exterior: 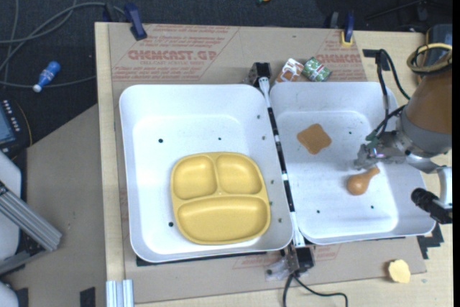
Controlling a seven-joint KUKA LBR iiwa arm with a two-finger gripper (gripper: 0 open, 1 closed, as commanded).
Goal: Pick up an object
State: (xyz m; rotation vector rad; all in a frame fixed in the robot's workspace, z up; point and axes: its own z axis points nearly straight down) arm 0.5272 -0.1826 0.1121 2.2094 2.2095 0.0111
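Two white bins sit side by side on a printed board, with the arm low over the right one.

Nearest, a yellow lump (398, 270) lies on the bench off the right bin's (338, 225) front corner. The yellow divided plate (219, 196) fills the front half of the left bin (144, 154), leaving bare floor behind it. In the right bin, a brown drumstick-shaped piece (361, 180) lies near the right wall, its long axis slanting, thick end toward the front, thin end touching the gripper (374, 153); whether the claw is open or closed cannot be told. A flat tan square (314, 139) lies apart, toward the middle. Behind the bins, two small packets (305, 70) rest on cardboard (180, 47) reading "CHEMCAST GP".
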